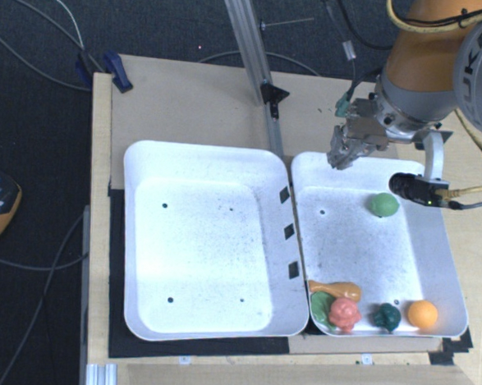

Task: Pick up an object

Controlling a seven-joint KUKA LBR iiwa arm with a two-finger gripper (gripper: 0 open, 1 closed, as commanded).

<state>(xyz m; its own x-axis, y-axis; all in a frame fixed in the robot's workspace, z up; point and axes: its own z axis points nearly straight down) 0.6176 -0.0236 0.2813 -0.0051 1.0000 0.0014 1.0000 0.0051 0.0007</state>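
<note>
From the overhead camera, the counter (198, 102) carries two shallow white bins side by side. The left bin (144, 164) sits beside the right bin (433, 267), their inner rims touching.

The arm comes in from the right, its hand (339, 160) poised over the far-left corner of the right bin. Whether its fingers are apart or together I cannot tell (they blur into one dark tip), and nothing shows between them.

A green ball (382, 205) lies in the far part of the right bin, near the hand but apart from it. Along the near edge lie a yellow-brown piece (338, 290), a pink lumpy toy (344, 313), a dark green toy (387, 317) and an orange ball (423, 314).
</note>
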